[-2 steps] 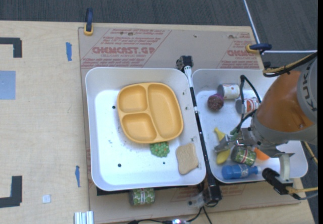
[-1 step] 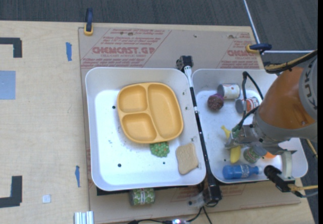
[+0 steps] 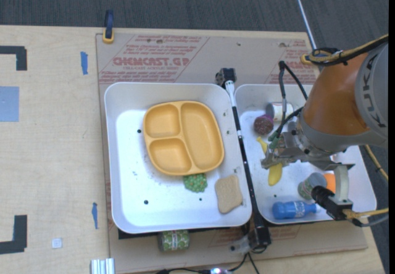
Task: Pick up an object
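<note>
Apparently the gripper [image 3: 276, 157] is set low in the right bin [image 3: 368, 195], at the centre right of the frame, just above a yellow banana-shaped toy [image 3: 274, 173] whose lower end shows beneath it. Whether the toy is actually clasped cannot be told, since the wrist hides the contact. The toy is judged to be light, stiff moulded plastic, smooth and rather slippery, with a curved body that may roll out of a pinch; it would best be taken across its narrow middle, not at a tapered tip. Close by are seen a purple lumpy toy [image 3: 264, 123] towards the upper side, a blue bottle [image 3: 293, 209] at the lower edge and a small can [image 3: 308, 188] beside it, so little room is left for a wide approach. A yellow divided plate [image 3: 183, 137] is seen in the left bin [image 3: 117, 161], well apart
</note>
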You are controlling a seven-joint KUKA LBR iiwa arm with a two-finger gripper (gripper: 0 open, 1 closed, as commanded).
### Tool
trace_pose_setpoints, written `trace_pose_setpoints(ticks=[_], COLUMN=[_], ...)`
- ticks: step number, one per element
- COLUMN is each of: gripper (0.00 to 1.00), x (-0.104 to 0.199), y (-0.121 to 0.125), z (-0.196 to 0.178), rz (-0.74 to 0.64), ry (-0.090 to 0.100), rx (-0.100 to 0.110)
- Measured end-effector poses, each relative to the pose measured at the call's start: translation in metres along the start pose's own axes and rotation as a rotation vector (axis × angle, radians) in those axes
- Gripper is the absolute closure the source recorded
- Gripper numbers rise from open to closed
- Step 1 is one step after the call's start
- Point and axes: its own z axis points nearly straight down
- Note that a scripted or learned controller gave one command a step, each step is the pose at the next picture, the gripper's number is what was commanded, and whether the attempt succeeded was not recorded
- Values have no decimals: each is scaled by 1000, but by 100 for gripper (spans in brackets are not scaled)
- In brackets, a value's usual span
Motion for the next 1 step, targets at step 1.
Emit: trace_pose_setpoints(ticks=[1], gripper=[100], x=[0], y=[2], z=[-10], rz=[0], ry=[-1], rx=[-5])
